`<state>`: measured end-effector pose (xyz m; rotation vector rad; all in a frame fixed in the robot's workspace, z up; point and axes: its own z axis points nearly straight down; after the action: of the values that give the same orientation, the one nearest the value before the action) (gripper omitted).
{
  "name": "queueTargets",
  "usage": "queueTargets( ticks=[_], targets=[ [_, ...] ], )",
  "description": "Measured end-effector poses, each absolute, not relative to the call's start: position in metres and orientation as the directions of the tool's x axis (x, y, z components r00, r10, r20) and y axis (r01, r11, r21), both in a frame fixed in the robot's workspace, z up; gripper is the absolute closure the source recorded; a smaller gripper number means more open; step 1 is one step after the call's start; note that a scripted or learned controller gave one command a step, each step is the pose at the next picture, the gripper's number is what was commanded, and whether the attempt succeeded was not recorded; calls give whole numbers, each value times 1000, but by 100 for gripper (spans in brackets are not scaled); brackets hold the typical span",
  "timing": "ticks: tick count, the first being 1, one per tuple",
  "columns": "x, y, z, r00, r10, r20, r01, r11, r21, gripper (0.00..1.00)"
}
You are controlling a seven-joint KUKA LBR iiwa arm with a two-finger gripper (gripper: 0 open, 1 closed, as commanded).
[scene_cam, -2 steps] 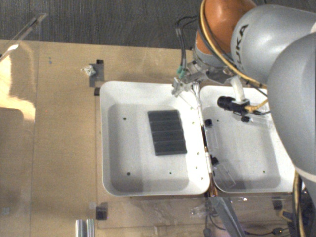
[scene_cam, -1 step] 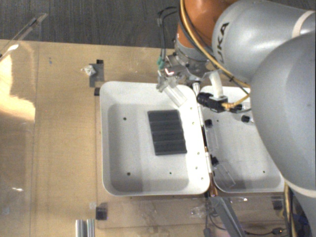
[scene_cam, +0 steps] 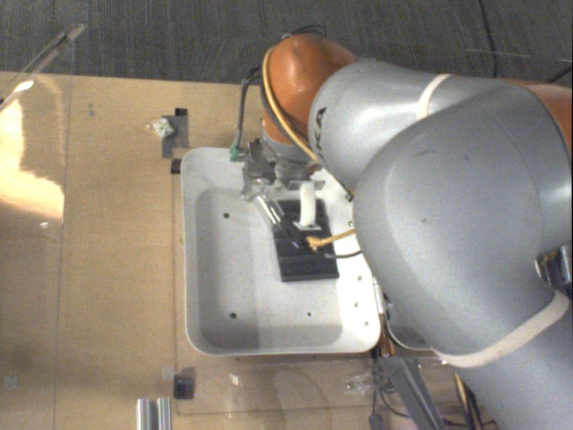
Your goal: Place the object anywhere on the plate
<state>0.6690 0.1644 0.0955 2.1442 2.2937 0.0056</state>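
Shallow white plastic bin sits at frame centre, holding a flat black rectangular plate near its upper right. Grey arm with orange band reaches down from the upper right; its two-finger gripper hangs over the plate, fingers apart, one white finger visible, nothing clearly between them. Bin's lower left floor lies open.

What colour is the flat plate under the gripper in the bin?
Black or very dark grey, plain, seen in the camera view: the plate lies in the white bin.
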Motion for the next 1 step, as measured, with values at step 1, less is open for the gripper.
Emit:
queueTargets(
  ticks=[1],
  targets=[
    [665,231,172,-118,993,1,993,118,5,100]
  ],
)
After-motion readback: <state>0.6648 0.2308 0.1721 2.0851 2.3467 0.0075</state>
